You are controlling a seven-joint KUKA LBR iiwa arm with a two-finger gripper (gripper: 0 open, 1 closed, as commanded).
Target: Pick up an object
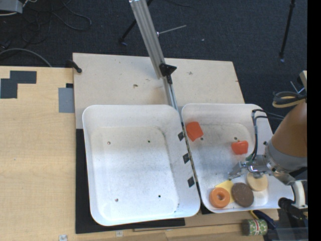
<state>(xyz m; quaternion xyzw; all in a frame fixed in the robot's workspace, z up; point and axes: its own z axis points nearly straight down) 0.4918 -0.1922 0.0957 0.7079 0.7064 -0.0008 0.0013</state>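
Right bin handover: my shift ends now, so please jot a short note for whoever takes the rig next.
Claw: low in the right bin, among the objects; open or shut cannot be told.
Objects, all in the right bin: orange block, small red piece, orange ring, brown disc, pale piece.
Done: nothing visibly lifted.
Left: grasp one object and raise it.

The bench (115,82) bears two white bins (131,164) side by side.
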